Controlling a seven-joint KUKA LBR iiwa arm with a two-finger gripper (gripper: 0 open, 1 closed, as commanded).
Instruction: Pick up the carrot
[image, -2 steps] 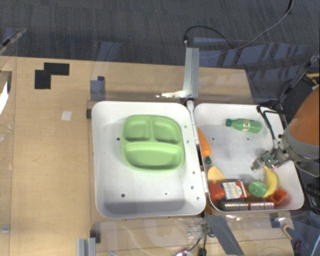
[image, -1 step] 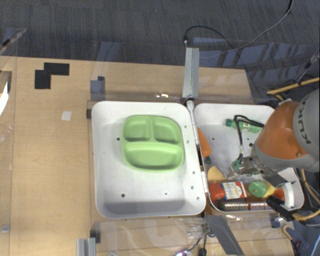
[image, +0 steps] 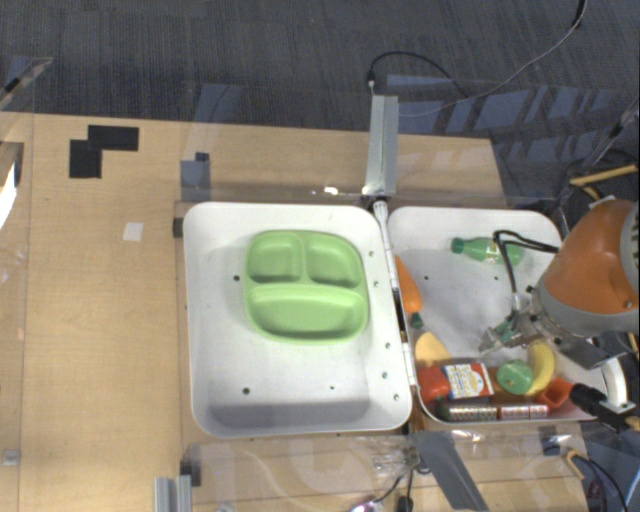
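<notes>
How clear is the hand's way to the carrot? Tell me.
Probably clear. The carrot lies against the right bin's left wall with nothing on top of it. The hand sits to its right in the same bin, open floor between them. The wall may crowd one finger.

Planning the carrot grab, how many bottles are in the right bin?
2. A green bottle lies near the right bin's far wall; a ketchup bottle lies along its near wall. The arm may hide more.
</notes>
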